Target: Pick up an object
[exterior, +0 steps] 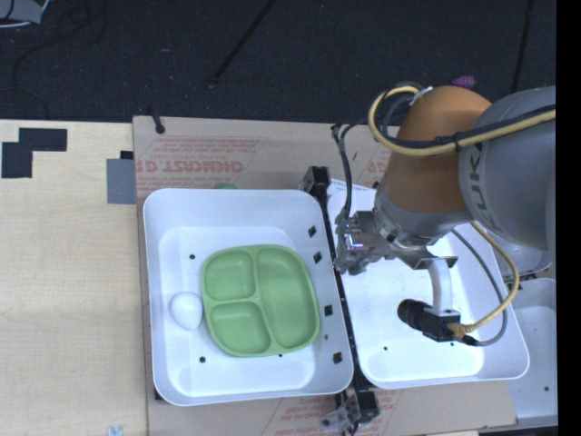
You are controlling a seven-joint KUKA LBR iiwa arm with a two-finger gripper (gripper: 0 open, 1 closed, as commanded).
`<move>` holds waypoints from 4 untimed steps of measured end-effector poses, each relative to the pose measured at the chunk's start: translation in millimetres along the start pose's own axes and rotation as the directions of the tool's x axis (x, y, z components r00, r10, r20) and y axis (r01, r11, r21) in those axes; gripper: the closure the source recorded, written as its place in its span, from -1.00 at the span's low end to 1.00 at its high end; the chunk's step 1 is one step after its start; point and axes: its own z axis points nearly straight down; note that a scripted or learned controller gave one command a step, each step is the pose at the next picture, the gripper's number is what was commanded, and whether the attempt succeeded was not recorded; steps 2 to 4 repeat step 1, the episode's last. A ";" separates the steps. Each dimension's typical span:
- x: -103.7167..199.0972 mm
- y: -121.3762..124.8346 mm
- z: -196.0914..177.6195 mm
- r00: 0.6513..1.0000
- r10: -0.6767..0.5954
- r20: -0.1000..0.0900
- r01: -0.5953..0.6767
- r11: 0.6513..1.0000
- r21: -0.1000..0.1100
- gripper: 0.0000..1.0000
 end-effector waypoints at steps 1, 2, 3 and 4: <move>52.6 -10.3 13.9 1.000 -0.001 0.000 0.001 1.000 0.000 1.00; 52.6 -10.3 13.9 1.000 -0.001 0.000 0.001 1.000 0.000 1.00; 52.6 -10.3 13.9 1.000 -0.001 0.000 0.001 1.000 0.000 1.00; 52.6 -10.3 13.9 1.000 -0.001 0.000 0.001 1.000 0.000 1.00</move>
